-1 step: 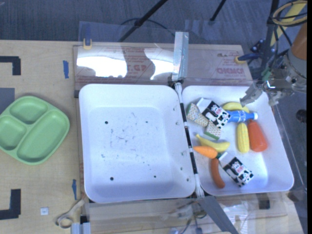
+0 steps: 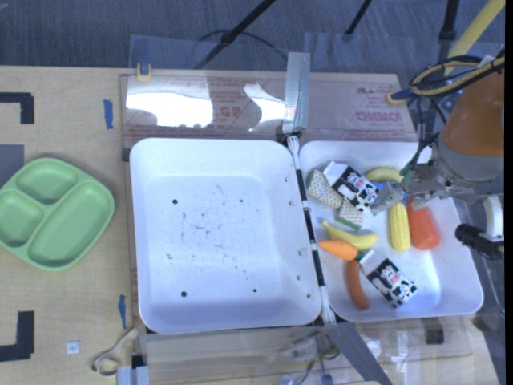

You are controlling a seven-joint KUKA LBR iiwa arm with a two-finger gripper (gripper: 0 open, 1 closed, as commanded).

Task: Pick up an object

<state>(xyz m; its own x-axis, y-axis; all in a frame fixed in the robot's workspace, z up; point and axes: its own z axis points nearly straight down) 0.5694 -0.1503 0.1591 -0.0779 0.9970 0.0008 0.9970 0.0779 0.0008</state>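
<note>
Yellow plastic corn [image 2: 398, 225] is lying in the right bin [image 2: 461, 291], just below and a little left of the tool [image 2: 410, 184], which is hanging over the bin's upper part. Whether the tool is apart or together, I cannot tell. The corn's long axis is running top to bottom in the view, touching an orange block [image 2: 423, 227] on its right. The next move is likely calling for a short drop onto the corn.

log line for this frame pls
phase: reach | hand: low over right bin, by corn cob and cow carton | held: nothing seen | left bin: untouched
</note>
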